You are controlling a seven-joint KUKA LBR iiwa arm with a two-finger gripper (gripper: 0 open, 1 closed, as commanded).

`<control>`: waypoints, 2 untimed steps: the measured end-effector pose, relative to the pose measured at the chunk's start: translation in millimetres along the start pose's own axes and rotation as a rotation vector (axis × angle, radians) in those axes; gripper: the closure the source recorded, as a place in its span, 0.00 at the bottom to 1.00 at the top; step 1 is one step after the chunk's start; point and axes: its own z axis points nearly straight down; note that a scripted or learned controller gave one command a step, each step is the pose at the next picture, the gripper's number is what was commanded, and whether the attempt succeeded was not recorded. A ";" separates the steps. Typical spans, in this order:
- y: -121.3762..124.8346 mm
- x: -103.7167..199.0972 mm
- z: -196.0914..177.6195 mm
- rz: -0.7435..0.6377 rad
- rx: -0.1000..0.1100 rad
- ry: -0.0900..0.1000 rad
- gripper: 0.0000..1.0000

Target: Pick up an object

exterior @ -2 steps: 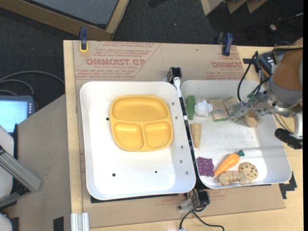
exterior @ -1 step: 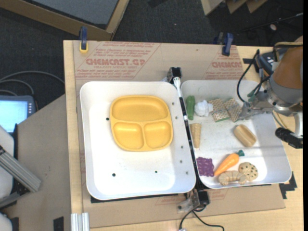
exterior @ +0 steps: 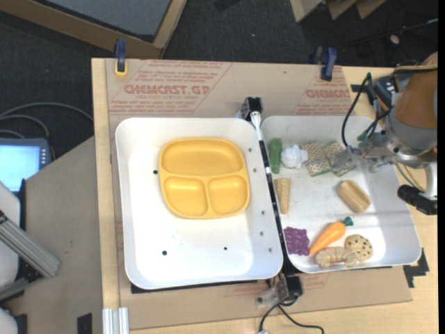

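Note:
The right bin [exterior: 403, 256] holds several toy foods. A green pickle [exterior: 275, 155], a white lump [exterior: 293, 156] and a speckled tan square [exterior: 320, 157] lie along its far side. Below them are a cone [exterior: 283, 195] and a tan bread roll [exterior: 354, 195]. Purple grapes [exterior: 296, 240], an orange carrot [exterior: 328, 236], a cookie [exterior: 358, 245] and a tan pastry [exterior: 335, 257] lie near the front. My gripper [exterior: 343, 163] is low over the bin's far side, at the right edge of the speckled square and just above the bread roll.
The left bin [exterior: 139, 207] holds a yellow divided plate [exterior: 204, 177]. The arm [exterior: 416, 117] and its cables hang over the right bin's far right corner. Two blue clamps [exterior: 121, 56] [exterior: 327, 61] grip the board's far edge.

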 end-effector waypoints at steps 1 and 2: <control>61.6 45.2 20.5 -0.005 -0.003 0.000 0.00; 72.3 -5.7 18.6 0.001 0.008 0.025 0.00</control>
